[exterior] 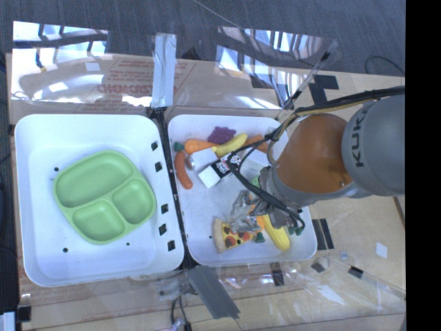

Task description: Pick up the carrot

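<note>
Dark grey carpet (103, 2) lies toward twelve o'clock beyond a cardboard-topped bench (124, 81), where clear plastic sheeting (62, 81) reflects bright window light.

Glossy white plastic bins (89, 267), matt green plastic plate (103, 196), smooth orange plastic carrot (183, 170).

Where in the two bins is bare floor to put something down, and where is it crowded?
Bare floor: the left bin all around the green plate, and the right bin's strip between carrot and pizza slice. Crowded: its top edge and the corner by the corn, under the gripper.
</note>
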`<state>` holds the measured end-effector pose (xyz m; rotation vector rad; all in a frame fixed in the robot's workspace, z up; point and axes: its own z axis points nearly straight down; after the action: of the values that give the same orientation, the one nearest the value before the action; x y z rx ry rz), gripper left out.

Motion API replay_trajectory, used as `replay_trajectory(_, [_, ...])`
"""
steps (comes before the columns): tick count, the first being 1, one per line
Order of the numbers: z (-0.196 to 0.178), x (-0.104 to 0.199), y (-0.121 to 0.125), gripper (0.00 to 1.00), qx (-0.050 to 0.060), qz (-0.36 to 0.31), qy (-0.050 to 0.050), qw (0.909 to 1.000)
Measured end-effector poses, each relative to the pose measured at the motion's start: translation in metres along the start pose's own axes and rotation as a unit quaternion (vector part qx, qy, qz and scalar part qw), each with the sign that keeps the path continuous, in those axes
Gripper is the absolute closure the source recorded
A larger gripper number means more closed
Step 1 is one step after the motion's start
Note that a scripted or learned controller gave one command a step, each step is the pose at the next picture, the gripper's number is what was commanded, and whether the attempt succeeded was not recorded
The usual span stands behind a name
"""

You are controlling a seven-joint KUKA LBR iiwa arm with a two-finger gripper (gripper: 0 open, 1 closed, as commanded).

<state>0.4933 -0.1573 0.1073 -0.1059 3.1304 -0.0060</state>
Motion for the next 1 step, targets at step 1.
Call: replay_trajectory(1, [-0.144,-0.0257,0.0183,1.0,0.0,0.005,-0.002,1.0])
